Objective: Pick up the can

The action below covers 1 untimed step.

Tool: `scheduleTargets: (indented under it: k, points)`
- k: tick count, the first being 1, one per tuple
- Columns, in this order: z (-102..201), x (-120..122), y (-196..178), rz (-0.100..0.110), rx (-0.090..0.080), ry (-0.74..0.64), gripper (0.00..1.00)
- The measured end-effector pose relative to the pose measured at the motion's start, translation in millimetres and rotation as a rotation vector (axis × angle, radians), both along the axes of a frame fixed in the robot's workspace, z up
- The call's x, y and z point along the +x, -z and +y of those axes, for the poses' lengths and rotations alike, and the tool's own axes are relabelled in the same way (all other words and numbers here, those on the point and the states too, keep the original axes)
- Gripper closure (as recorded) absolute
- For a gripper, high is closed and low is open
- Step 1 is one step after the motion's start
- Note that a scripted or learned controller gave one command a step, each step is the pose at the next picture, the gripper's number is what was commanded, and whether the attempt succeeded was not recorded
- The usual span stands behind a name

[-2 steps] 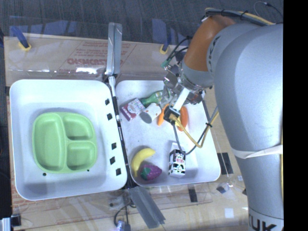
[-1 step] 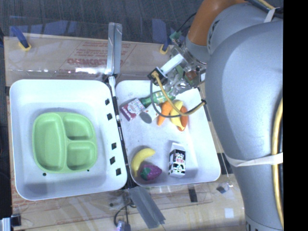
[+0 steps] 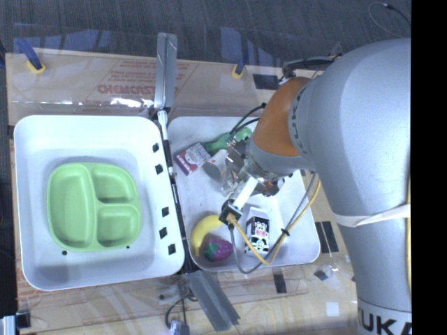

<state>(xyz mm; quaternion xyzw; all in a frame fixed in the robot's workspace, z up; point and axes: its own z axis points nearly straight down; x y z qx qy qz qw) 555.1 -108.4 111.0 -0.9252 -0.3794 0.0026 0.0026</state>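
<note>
Two white bins sit side by side under the camera view. The arm reaches in from the right, and its gripper is down over the right bin, near that bin's middle, largely hidden by the orange-banded wrist above it. Whether the gripper is wide or narrow cannot be told, nor whether it holds anything.

Near the gripper, on its side toward the left bin, lies a small red-and-white thing that looks to be the can. It rests on its side on the bin floor, close to the wall between the two bins. A grey thing lies between the can and the gripper, just beside both. Whether it touches either cannot be told.

Beyond the gripper, toward the far wall, a green thing pokes out from under the wrist. On the gripper's near side, by the near wall, sits a yellow ball with a purple thing touching it in front. A white carton with black print lies just beside these, almost straight below the gripper in the view and partly crossed by a yellow cable.

Well apart from the gripper, a green plate with three compartments lies flat in the left bin.
</note>
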Motion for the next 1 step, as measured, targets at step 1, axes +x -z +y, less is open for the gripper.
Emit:
scheduleTargets:
  k: [1]
  points:
    - [0.5,38.8,-112.2,-0.004,-0.003,0.344,1.00]
